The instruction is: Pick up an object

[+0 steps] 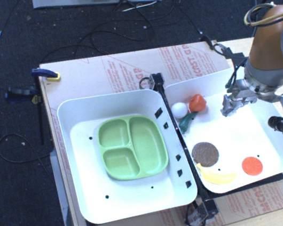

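The right bin holds a red pepper-like piece, a white egg, a teal piece, a brown round cookie, a yellow banana and a red-orange disc. My gripper hangs over the upper part of this bin, to the right of the red piece and apart from it. Nothing shows between its fingers.
The left bin bears a light green divided plate. A black divider with clips runs between the bins. A blue and yellow clamp grips the board's far left corner. Cables lie on the dark floor around.
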You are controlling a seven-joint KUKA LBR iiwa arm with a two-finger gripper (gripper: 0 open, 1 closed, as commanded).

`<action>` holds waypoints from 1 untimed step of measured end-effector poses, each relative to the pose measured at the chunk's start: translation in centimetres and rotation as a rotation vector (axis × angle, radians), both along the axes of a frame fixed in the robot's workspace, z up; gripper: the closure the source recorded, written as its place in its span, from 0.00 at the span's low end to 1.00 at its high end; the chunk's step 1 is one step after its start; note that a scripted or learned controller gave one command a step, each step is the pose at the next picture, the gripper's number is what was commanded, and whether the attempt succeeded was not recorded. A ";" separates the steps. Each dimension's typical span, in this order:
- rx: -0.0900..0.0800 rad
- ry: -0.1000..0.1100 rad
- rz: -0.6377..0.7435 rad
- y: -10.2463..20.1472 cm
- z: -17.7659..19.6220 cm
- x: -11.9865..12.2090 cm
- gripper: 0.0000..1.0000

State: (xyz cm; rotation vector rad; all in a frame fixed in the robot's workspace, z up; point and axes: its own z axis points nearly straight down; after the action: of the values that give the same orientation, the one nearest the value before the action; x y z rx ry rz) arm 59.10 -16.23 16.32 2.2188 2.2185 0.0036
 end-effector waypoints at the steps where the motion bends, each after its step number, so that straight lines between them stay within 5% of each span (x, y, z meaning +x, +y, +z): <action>1: 0.000 -0.001 0.001 -0.1 5.6 1.0 1.00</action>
State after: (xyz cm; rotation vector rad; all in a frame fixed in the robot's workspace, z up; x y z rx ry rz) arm 60.14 -16.38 21.94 2.2177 2.2190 0.0044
